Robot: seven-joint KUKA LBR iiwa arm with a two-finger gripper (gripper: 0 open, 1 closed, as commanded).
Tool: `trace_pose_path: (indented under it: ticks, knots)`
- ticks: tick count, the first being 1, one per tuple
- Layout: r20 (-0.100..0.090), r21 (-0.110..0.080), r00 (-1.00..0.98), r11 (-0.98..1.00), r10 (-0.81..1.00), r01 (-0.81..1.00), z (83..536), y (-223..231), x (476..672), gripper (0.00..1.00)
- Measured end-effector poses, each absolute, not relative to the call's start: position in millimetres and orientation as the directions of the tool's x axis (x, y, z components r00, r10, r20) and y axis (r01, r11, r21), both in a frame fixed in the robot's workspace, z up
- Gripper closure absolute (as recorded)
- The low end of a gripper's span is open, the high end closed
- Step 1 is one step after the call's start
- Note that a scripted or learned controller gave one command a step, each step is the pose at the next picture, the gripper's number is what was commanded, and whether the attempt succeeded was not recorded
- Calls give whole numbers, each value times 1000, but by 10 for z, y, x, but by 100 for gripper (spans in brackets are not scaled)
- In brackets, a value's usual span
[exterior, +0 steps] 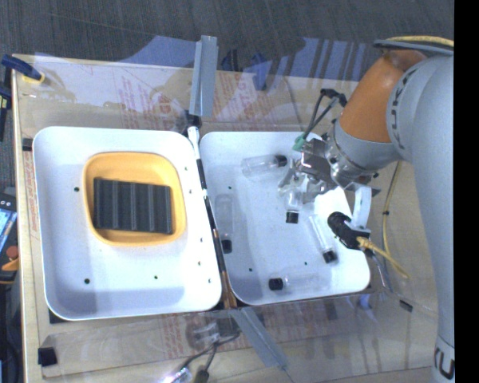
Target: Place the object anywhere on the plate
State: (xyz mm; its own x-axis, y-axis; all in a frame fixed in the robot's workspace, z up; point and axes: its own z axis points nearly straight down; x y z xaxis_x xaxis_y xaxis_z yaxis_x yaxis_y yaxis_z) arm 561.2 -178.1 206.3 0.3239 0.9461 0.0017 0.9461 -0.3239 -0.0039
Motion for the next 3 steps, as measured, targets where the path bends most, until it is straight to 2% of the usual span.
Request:
trace_pose_path:
  ticks: [1, 2, 3]
  knots:
    - [0, -2, 178, -178, 984, 984, 1985, -1573, 5786, 100]
    - [0, -2, -1, 1, 1000, 1000, 2201, -829, 5821, 100]
    - [0, -1, -186, 186, 983, 983, 2021, -354, 6049, 100]
